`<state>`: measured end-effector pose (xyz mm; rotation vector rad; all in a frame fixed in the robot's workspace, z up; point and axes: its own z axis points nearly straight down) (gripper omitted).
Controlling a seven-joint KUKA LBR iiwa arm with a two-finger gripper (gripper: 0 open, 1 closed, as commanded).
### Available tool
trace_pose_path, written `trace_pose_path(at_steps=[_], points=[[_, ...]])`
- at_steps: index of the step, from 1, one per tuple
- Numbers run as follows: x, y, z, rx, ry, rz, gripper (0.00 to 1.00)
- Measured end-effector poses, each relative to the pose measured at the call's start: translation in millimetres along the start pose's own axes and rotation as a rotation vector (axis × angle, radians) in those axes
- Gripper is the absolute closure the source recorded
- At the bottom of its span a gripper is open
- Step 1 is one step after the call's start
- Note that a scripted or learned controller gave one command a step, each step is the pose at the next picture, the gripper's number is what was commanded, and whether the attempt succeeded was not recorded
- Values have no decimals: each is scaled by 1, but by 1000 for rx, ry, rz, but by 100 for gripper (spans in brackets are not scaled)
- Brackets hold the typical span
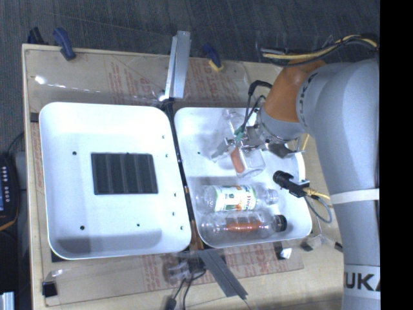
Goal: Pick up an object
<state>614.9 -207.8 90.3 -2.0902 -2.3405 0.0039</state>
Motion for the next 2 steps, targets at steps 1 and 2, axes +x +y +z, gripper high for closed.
trace_pose_path(at_steps=[1,2], points=[[2,1,-10,2,1,-6,100],[41,31,-96,-1,-1,75,100]])
